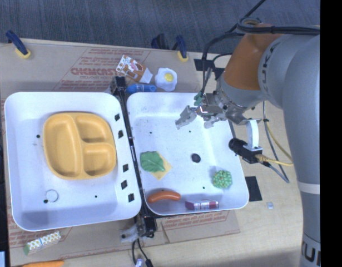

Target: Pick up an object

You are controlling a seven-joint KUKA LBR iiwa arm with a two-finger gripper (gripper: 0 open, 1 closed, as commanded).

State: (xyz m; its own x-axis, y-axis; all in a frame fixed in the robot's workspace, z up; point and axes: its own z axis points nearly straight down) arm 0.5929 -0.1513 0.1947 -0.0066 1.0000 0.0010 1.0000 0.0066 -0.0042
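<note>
My gripper [197, 119] hangs over the upper middle of the right bin [159, 107], open, with nothing between its fingers [185, 119]. Below it in that bin lie a green leaf on a yellow slice [154, 163], a green knobbly ball [222, 178], an orange sausage [164, 196] and a small red and silver tube [202, 204] near the front wall. A small dark disc [196, 158] rests on the bin floor beneath the gripper. None of these touches the gripper.
The left bin [15, 149] holds a yellow divided plate [79, 143] and a small clear ring [51, 195]. Behind the bins sit a fried-egg toy [166, 78], a blue item [140, 88] and a printed packet [129, 67]. A wrapped candy [43, 242] lies front left.
</note>
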